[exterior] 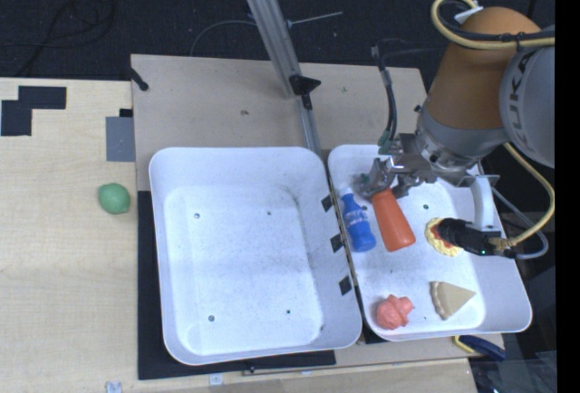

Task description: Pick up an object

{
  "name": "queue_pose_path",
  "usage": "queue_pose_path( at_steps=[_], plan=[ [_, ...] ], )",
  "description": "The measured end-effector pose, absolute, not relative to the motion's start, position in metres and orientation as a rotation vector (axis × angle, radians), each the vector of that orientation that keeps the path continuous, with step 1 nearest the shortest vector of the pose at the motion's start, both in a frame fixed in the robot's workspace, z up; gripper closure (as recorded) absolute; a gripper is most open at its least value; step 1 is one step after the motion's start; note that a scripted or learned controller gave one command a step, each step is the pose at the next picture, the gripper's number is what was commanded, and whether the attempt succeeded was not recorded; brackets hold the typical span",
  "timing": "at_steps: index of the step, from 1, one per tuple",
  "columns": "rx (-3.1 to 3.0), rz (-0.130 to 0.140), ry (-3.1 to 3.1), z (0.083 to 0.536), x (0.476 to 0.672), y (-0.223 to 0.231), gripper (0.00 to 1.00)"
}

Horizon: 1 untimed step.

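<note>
Orange block — long, rounded, smooth — lying tilted in the right bin beside a blue bottle; gripper just above its upper end; finger state impossible to tell.

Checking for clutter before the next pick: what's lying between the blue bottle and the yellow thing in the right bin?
The orange cylinder lies between the blue bottle and the yellow object in the camera view.

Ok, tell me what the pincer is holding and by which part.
Cannot be told: the pincer sits at the orange object's upper end, but a grip isn't visible.
</note>
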<state>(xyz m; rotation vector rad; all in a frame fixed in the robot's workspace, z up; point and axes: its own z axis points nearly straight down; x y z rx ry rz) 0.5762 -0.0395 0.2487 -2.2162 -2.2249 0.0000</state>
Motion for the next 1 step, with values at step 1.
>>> queue_pose_path(
  at_steps=[1],
  plan=[
    [-2.215,0.001,-2.225,0.2349,0.5683,0.0183,1.0]
  ],
)
